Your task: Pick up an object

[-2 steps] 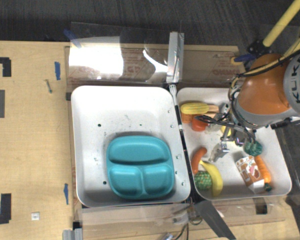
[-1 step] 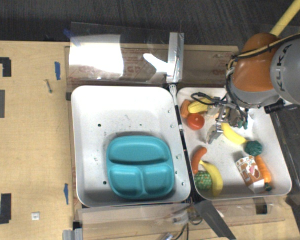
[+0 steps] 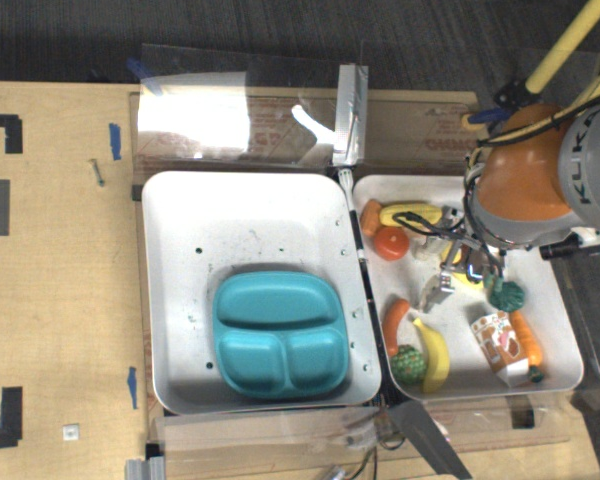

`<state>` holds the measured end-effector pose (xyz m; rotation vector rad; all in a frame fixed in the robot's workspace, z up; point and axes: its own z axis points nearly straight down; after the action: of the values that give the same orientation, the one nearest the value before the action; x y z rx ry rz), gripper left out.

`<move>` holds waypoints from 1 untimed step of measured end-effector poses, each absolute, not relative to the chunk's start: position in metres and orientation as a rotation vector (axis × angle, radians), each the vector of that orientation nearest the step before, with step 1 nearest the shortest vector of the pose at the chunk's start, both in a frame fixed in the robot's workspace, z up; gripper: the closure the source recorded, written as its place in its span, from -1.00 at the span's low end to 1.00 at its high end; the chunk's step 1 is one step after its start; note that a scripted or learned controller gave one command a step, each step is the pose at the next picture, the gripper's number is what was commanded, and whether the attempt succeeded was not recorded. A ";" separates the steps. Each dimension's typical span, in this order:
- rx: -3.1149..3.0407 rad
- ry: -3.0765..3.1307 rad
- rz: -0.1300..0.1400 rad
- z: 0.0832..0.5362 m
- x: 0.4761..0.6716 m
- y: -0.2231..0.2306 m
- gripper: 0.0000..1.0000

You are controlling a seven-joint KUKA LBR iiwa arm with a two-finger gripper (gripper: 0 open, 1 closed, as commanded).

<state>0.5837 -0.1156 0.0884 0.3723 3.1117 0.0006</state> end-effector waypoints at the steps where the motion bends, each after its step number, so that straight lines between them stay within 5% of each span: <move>1: 0.664 3.126 -0.015 0.090 0.625 -0.107 -1.00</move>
<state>0.6251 -0.1075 0.0896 0.6642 3.1256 -0.0152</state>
